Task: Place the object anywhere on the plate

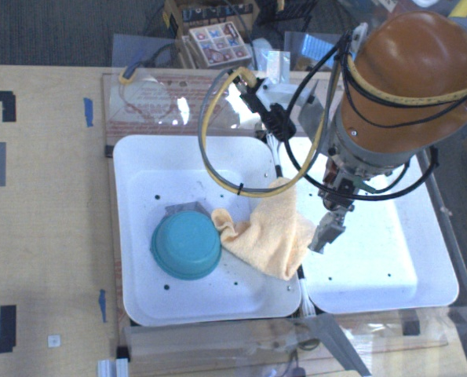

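A blue bowl (187,244) is seen upside down in the left bin (139,171), toward that bin's lower left, and it serves here as the landmark. Just behind the bowl, at its upper edge, a small grey piece (184,209) is partly covered by it. To the right of the bowl, touching its rim, a yellow cloth (271,234) is spread in a crumpled heap; its right edge is draped over the wall between the two bins. Farther right of the bowl, beyond the cloth, the gripper (325,234) is held low over the left part of the right bin (406,265), just beside the cloth's right edge. Whether the fingers are open or closed cannot be told, since they are seen as one dark blurred shape, and nothing can be made out between them. Above the gripper and well to the right of the bowl, the arm (410,77) is seen with black and yellow cables (217,132) looped back toward the bowl's far side.
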`<state>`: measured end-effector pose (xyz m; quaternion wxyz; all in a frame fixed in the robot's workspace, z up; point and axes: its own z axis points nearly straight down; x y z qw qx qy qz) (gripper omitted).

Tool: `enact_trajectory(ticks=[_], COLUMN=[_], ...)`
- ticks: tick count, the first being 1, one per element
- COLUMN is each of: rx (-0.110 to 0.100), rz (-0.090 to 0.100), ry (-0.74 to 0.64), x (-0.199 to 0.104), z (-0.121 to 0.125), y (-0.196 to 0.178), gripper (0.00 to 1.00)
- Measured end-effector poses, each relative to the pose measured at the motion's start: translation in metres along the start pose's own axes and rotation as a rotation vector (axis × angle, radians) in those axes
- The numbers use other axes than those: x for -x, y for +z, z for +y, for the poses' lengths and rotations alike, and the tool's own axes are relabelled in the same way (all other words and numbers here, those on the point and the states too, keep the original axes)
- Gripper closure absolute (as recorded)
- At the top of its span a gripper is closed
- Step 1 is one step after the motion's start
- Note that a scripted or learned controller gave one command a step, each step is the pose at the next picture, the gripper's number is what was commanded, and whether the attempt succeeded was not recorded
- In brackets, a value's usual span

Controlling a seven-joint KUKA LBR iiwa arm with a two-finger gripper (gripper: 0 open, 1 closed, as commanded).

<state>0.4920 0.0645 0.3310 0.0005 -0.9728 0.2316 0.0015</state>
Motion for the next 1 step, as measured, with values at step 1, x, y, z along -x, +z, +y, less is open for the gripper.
enact_trajectory(ticks=[1], rx=[-0.001], rz=[0.000], ry=[-0.112], x=[-0.0431], z=[0.0046], y=[0.0943], gripper=[0.00])
